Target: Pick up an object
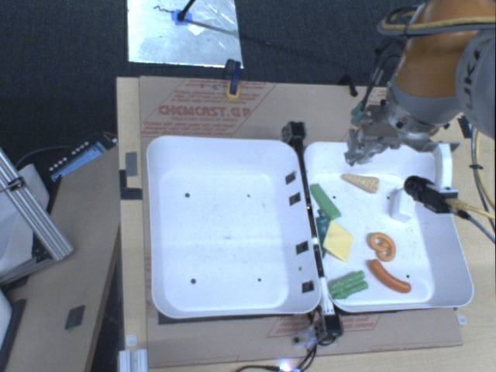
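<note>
gripper (358, 157) over right bin (457, 281) far edge, nothing seen held | nearest target: cone-shaped piece (361, 182) just below gripper, toward camera | cone long axis left-right, tip pointing left | move needed: short drop, slightly nearer

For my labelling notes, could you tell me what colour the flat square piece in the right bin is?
Pale yellow; the square piece shows best in the camera view.

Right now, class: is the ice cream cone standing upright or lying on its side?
Lying on its side. The ice cream cone rests flat on the right bin floor, tip pointing left.
</note>
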Action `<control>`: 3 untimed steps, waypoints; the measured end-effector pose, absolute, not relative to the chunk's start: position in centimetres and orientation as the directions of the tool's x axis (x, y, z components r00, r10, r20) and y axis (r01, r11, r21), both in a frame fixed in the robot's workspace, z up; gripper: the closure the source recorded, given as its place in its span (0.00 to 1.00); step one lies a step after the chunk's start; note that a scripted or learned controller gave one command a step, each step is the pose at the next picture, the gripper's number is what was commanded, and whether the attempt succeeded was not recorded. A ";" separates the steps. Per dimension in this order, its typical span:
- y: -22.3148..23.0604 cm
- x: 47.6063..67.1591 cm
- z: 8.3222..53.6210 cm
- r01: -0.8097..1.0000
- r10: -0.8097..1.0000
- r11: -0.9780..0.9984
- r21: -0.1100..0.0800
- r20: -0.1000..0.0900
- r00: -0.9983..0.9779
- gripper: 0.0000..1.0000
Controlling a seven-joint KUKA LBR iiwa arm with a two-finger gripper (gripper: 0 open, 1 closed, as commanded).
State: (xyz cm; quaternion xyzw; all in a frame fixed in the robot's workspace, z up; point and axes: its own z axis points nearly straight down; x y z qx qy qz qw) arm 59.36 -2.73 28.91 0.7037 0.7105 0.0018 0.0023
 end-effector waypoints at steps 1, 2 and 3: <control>2.9 66.7 35.7 1.000 1.000 0.010 0.014 0.002 -0.010 1.00; 9.0 66.9 45.4 1.000 1.000 0.012 0.013 0.004 -0.012 1.00; 14.6 66.8 50.5 1.000 1.000 0.010 0.008 0.004 -0.010 1.00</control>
